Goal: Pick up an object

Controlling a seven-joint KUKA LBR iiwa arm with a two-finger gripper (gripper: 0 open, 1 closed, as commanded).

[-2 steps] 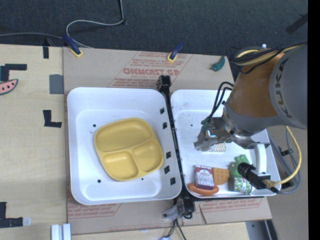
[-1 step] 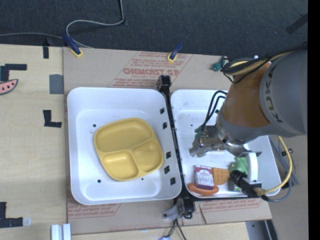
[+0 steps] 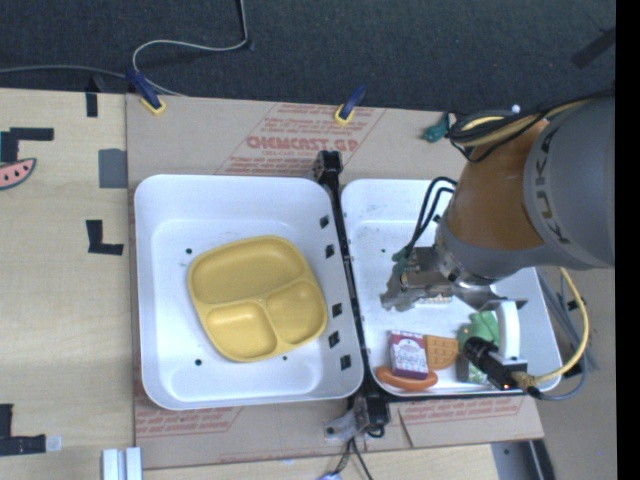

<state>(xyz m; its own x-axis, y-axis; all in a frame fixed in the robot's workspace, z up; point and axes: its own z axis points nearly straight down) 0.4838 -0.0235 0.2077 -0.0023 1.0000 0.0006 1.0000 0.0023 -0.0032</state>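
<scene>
Camera view shows the candidates for picking bunched at the near edge of the right bin [image 3: 372, 213]. A small maroon packet [image 3: 407, 349] with a pale label touches a tan, square, waffle-textured piece [image 3: 440, 348]. A rounded red-orange piece [image 3: 405, 378] lies just in front of them against the bin's front wall. To their right sit a crumpled green item [image 3: 484, 325] and a smooth white one [image 3: 511, 325], also near that wall, so there is little room on the rim side.

The gripper [image 3: 405, 290] hangs just behind the packet, apart from it, over bare white floor. Whether it is open or closed cannot be told, and nothing is visibly held. The bulky grey and orange arm [image 3: 500, 208] covers the bin's right half, while the back left part stays open.

Across the black-clipped divider [image 3: 336, 258], the left bin [image 3: 165, 228] holds a smooth yellow three-compartment plate [image 3: 258, 296], tilted in plan, with free margin all round. Both bins rest on printed cardboard [image 3: 290, 143].
</scene>
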